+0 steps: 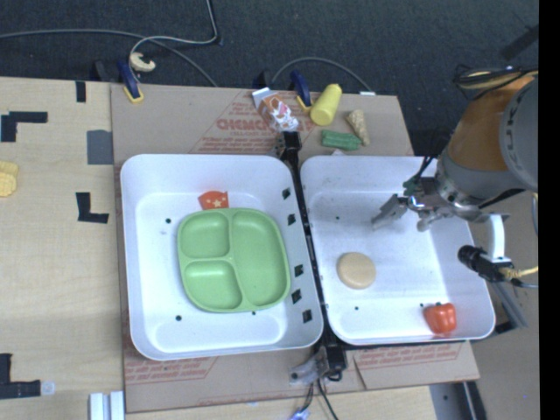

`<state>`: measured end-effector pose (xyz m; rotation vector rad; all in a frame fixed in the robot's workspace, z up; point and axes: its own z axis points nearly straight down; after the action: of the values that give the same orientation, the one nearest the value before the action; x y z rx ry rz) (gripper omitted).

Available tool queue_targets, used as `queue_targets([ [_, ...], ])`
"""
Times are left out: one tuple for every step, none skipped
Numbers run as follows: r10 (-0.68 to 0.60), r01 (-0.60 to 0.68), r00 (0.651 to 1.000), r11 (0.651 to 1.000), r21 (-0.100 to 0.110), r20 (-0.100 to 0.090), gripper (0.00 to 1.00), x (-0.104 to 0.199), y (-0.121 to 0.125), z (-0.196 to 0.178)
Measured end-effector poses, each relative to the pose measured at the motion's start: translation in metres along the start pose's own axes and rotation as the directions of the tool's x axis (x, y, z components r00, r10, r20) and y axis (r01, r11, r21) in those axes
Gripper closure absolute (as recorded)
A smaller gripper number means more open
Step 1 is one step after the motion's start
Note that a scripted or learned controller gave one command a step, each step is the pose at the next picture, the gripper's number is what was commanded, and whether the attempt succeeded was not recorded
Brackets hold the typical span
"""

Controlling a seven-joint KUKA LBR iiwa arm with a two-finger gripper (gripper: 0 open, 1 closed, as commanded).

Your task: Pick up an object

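This was a robotics lab or test cell, not a home. A plain wooden bench (52, 261) carried black tape marks at the left of the frame, and a printed cardboard sheet (236, 125) lay under two shallow white bins (140, 178) at the centre. Cables (175, 42) trailed over dark carpet (367, 16) along the top, and blue clamps (131, 81) gripped the bench's far edge. At the right, a grey industrial arm (490, 147) with an orange band reached in. Toy food, such as a green divided plate (233, 259) and a small red pepper (441, 318), served as props.
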<state>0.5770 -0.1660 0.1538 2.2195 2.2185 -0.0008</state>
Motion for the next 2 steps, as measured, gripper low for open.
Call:
queue_targets([
  [-0.002, 0.002, 1.0, 1.0, 0.001, -0.002, 0.0, 0.047, -0.012, 0.067],
  [-0.001, 0.001, 1.0, 1.0, -0.003, -0.001, 0.0, 0.058, -0.059, 0.067],
])
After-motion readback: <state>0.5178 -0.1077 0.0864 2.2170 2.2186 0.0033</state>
